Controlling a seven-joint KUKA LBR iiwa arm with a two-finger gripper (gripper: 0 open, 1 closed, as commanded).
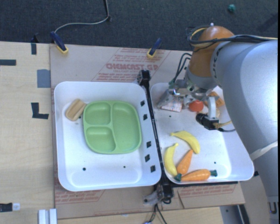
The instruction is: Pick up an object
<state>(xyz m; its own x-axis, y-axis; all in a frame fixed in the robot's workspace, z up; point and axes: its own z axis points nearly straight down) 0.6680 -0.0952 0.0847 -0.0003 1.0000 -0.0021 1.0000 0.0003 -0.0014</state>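
- Probably light, stiff toy food throughout the right bin [224, 169]: two bananas, two carrots, a red tomato [195, 106], and a pale flat piece [171, 106] under the wrist.
- Tool [192, 97] low over the far end of the right bin, just beside the tomato and the pale piece; grip state impossible to tell, hidden by wrist and cables.
- Tomato: round, smooth, likely slippery; no long axis; best pinched across its widest part, from straight above.
- Upper banana [187, 140]: curved, long axis running from upper left to lower right; best taken across the middle, jaws square to the axis.
- Lower banana [170, 158]: long axis nearly up-down in the view, touching or just beside the slanted carrot [185, 161].
- Slanted carrot: tapered, pointing down-left; slim tip apt to slip, thicker end safer.
- Flat carrot [196, 175]: long axis left-right, green top at right, near the bin's front wall.
- Left bin [65, 167]: green divided plate [112, 127], tan bread-like piece [75, 109] beside it, well apart from the tool.
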